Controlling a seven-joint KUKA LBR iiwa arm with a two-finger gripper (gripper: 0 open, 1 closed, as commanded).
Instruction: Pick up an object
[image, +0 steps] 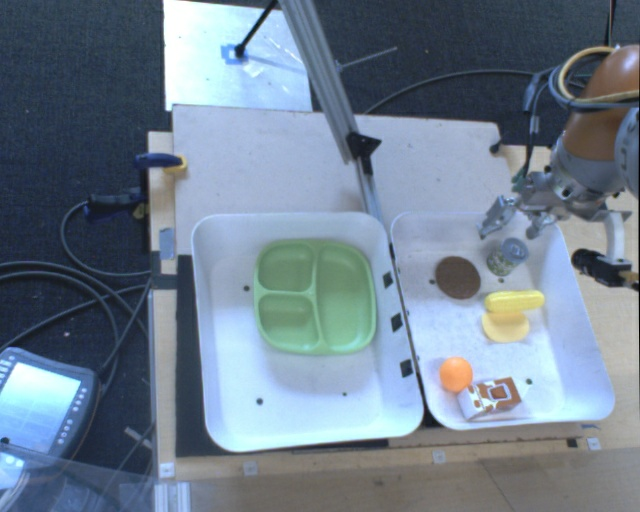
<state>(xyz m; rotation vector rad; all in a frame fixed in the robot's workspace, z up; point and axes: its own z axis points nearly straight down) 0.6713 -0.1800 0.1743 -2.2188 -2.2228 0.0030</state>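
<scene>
A small jar (507, 256) is lying in the right bin (585, 330), near its far edge, and it is sitting just under the claw (518, 213), so it looks like the likeliest target. The claw is hanging above it with its two fingers spread wide and nothing between them. Judging by this, the approach step is under way: the claw is lining up over the jar and no grasp is made yet. The next move is calling for a straight descent so that the fingers are straddling the jar, then a close.

Just beside the jar a brown disc (458, 277) is resting flat. Nearer the camera a yellow piece (513, 312) is lying, and further toward the front an orange ball (456, 375) is sitting just beside a small carton (493, 397). In the left bin (225, 400) a green tray (314, 296) is lying flat.

The jar is small and blurred, so its lid and tilt are hard to make out. The arm (600, 110) is being cut off by the right edge.
</scene>
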